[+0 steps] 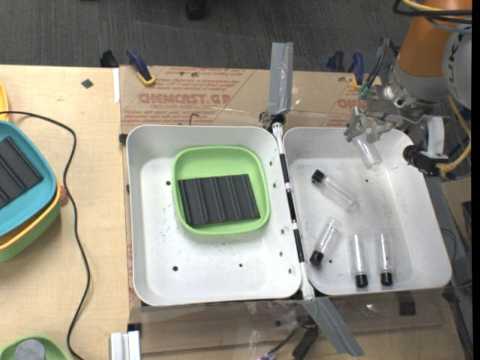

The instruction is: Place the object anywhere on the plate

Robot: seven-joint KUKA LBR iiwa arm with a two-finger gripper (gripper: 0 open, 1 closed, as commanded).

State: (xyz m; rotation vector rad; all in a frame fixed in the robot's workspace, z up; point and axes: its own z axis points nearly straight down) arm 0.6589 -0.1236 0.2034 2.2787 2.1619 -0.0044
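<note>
My gripper (365,132) hangs over the far corner of the right bin (420,276), away from the green plate (259,167) in the left bin (139,201). A small clear tube (368,154) sits just under my gripper, but I cannot tell if I am holding it or not. It lies tilted, with its long side running from the gripper toward the near side of the bin.

I think the tube is light, hard and slippery, and it may roll or crack. I would grab it across its middle.

Four more tubes with black caps lie in the same bin. One (333,189) is closer to the plate, and three lie further down.
</note>
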